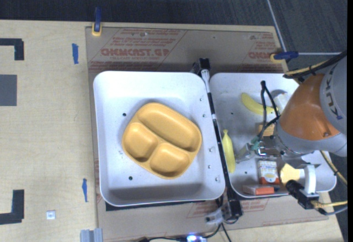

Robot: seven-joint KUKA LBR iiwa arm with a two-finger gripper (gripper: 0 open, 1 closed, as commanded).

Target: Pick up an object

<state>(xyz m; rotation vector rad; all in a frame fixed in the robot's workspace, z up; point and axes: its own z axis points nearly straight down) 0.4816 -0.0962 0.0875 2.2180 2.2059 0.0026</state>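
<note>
The arm (311, 111) reaches over the right bin (234, 84), its gripper (263, 150) hidden so grip cannot be told, above a banana (252, 104), another banana (228, 150) at the left wall, and a yellow tray (161, 139) fills the left bin (107, 86).

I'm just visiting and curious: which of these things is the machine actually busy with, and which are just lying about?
Part of the job:
- arm's gripper, down in the right bin
- bananas there, one by the divider, one further back
- small box
- flat orange-tipped item

Lying about:
- yellow divided tray in the left bin
- blue clamps
- cables
</note>
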